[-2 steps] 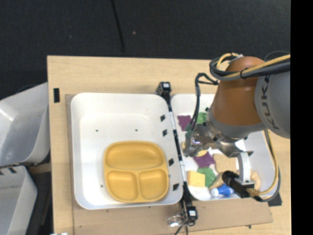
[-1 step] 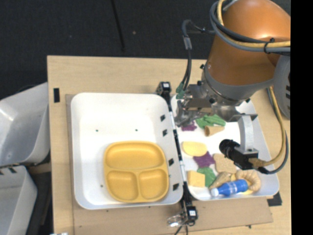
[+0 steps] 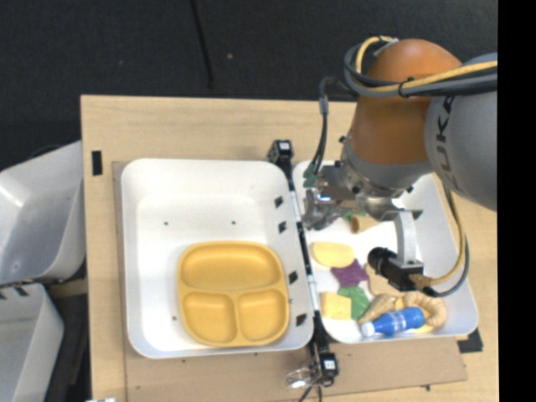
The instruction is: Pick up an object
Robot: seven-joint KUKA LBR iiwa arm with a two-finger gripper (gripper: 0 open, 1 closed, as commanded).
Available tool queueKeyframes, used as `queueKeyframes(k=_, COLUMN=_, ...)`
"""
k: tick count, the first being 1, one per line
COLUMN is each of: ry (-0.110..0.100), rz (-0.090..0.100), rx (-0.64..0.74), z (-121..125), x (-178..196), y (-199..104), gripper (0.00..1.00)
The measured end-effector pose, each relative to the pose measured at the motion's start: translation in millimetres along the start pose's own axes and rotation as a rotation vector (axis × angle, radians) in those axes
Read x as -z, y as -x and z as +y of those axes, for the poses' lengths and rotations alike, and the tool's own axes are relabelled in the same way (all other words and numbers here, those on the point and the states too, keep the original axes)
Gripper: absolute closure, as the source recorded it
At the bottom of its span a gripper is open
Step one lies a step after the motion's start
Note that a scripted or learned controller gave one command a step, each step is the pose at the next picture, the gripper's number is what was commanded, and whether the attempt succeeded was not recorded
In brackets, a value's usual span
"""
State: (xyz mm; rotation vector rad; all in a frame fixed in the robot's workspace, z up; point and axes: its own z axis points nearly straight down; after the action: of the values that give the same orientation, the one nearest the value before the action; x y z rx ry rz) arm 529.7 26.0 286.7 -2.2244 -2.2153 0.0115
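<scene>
My gripper (image 3: 319,208) hangs low over the left side of the right bin (image 3: 456,249), near the wall between the two bins. The grey and orange wrist above hides much of it. Just below it lies a pale yellow oval piece (image 3: 332,252). Further toward the front are a purple star shape (image 3: 350,272), a green piece (image 3: 359,299), a yellow block (image 3: 336,306), a blue bottle (image 3: 394,322) on its side and a tan ring-shaped object (image 3: 421,302). A small brown item (image 3: 354,222) lies right beside the gripper.
The left bin (image 3: 167,199) holds a yellow divided plate (image 3: 233,294) at its front. A black part on a cable (image 3: 387,264) sits above the objects in the right bin. The wooden bench (image 3: 105,132) surrounds both bins.
</scene>
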Motion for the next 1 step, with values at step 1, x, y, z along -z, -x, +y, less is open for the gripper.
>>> queueKeyframes(k=1, ry=0.028, rz=0.002, rx=-0.001, z=-37.4, x=163.8, y=58.7, gripper=1.00)
